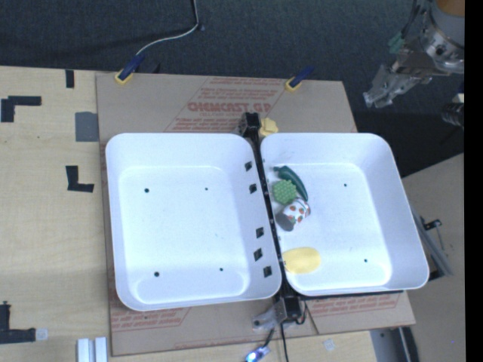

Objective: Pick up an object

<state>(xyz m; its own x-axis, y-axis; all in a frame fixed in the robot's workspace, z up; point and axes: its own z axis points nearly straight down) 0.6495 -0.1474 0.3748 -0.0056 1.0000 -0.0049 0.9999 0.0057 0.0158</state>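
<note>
From my feed, nearest the camera a yellow lump (302, 260) lies in the right bin (377, 202), close to the bin's near edge and beside the divider where the two bins meet. Just beyond it I see a small grey-and-white piece with red spots (294, 214), then a green studded piece (284, 192) touching or nearly touching it, and a dark green strip (290, 176) just behind that. All four sit along the left side of that bin. The left bin (181, 225) lies alongside on the cardboard-covered surface (226, 100). Farthest off, the tool (389, 89) hangs above the dark floor past the right bin's far corner, well apart from everything, carrying nothing; I cannot tell its grip state.
</note>
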